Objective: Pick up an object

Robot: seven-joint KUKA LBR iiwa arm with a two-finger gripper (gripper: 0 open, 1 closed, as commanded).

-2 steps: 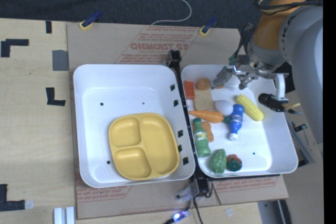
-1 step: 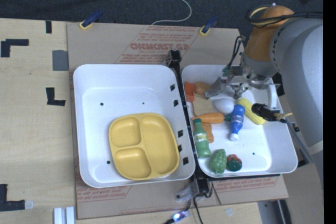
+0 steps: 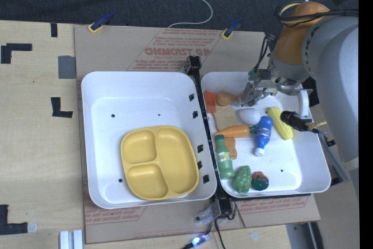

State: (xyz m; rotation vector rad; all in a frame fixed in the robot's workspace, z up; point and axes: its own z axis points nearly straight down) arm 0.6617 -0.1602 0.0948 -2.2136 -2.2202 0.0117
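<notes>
Gripper (image 3: pixel 252 96) over right bin (image 3: pixel 303 175), grip state I cannot tell; 1 blue bottle (image 3: pixel 263 134) nearby, cap toward me.

Yellow plastic 3-compartment plate (image 3: pixel 160 161) in white shallow plastic bin (image 3: pixel 99 96). Other white bin (image 3: pixel 312 175): blue plastic bottle (image 3: pixel 263 134) w/ white cap, green bottle (image 3: pixel 223 156), orange carrot (image 3: pixel 235 131), yellow corn cob (image 3: pixel 280 123). Brown cardboard sheet (image 3: pixel 157 49) w/ red print.

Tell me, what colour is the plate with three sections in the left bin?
Yellow. The plate shows clearly in the camera view, lying in the left bin.
</notes>
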